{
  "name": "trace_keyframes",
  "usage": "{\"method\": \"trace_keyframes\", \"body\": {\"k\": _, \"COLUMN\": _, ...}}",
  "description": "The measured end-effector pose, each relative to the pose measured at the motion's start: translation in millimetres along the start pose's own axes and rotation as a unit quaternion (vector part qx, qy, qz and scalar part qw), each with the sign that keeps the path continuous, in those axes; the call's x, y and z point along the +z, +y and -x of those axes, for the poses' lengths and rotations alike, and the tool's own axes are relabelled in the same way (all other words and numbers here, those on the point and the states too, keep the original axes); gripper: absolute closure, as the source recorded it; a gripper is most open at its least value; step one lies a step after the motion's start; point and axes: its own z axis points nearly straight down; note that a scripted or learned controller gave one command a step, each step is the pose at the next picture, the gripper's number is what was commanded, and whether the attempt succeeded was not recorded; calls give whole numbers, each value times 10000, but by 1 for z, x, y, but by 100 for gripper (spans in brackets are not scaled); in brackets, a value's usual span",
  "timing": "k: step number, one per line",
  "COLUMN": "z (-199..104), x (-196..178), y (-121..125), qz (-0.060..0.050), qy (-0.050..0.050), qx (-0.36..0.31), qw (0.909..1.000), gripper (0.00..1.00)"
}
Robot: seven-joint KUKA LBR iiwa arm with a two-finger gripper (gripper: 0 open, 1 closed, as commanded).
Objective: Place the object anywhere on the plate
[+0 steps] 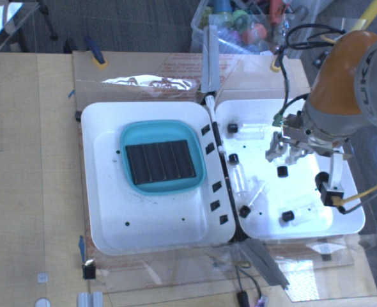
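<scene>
Vial (282,171): a small black-capped piece on the floor of the right bin (351,219), taken as the task's object because it is the piece closest to the gripper (283,155). Its clear body is hard to make out against the white, so its long axis can't be read from this angle.

- Gripper hangs over the middle of the right bin, on the arm (342,75) that reaches in from the right. Whether it is wide or narrow: cannot tell (metal parts blur together, and nothing can be seen held).
- Vial shows just below the gripper in the view, towards the near wall of the bin. Touching or merely close, I cannot say.
- Other vials lie scattered in the same bin: one near the far wall (249,131), two by the divider (236,171) (252,200) and one by the near wall (300,213).
- Plate (131,136), teal, sits in the left bin (99,190), well apart from the gripper and across the divider to its left. A dark ribbed slab (160,162) covers most of the plate's floor.

Judgement: the pick is not yet made. It needs a short drop onto the vial, then a carry left over the divider.
</scene>
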Motion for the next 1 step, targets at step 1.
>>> {"method": "trace_keyframes", "body": {"k": 1, "z": 0, "x": 0, "y": 0, "qz": 2, "qy": 0, "qx": 0, "qw": 10000, "gripper": 0}}
